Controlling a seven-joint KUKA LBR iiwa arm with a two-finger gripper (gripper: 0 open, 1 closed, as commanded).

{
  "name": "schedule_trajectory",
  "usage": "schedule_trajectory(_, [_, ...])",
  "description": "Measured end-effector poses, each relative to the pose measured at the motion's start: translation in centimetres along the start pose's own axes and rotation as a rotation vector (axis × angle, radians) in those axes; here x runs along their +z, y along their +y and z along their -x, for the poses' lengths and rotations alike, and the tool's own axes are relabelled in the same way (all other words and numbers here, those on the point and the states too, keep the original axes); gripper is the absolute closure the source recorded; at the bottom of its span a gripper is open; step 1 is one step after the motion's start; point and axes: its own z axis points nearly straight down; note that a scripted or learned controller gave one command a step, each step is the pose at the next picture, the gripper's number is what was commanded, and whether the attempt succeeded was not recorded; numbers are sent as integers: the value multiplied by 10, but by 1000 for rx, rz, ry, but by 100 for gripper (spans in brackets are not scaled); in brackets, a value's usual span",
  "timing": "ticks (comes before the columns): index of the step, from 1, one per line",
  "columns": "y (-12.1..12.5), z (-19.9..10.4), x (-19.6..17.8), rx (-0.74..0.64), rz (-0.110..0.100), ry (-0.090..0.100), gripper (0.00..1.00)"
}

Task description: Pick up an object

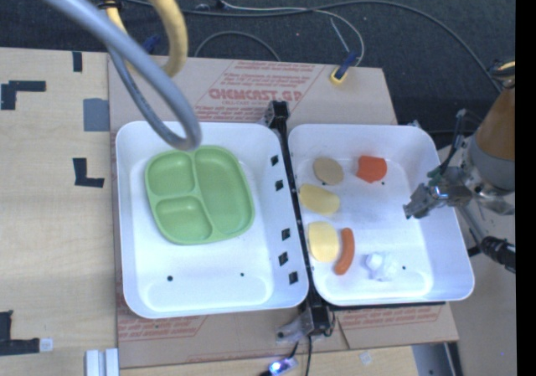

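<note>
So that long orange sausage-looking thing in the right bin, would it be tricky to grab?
Probably a little. The orange sausage looks rounded and narrow, so it may roll or slip sideways if pinched off-centre. It lies right against a yellow piece, which could crowd the gripper. It looks small, so likely light.

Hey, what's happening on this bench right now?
A robot arm reaches in from the right, its gripper over the right edge of the right bin, holding nothing. That bin holds small food items: an orange piece, a brown round, two yellow pieces and a sausage. The left bin holds a green divided plate.
</note>
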Motion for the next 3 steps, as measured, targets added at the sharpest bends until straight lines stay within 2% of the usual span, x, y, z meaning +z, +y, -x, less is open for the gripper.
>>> schedule_trajectory(1, [8,-1,-60,-1,1,-1,100])
schedule_trajectory(2, [19,-56,-58,-5,-3,2,100])
schedule_trajectory(3, [14,-116,-57,-3,-4,1,100])
